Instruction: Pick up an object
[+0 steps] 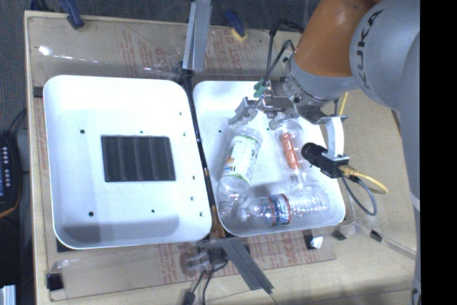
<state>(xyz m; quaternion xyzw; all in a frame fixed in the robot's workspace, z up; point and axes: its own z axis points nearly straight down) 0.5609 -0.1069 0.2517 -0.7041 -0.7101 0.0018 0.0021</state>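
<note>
Now | gripper (265,105) over right bin (207,111), apparently open, holding nothing | green-label bottle (241,157): light, slick, crushable; grasp mid-body.

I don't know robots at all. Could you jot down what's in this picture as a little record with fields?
arm: grey with orange band, reaching in from the right
end effector: over the right bin's far end, above the bottles
right bin: three clear plastic bottles lying down
bottles: white-label bottle, orange-label bottle, blue-label bottle
left bin: dark ribbed rectangle in its floor
held object: cannot tell
</note>
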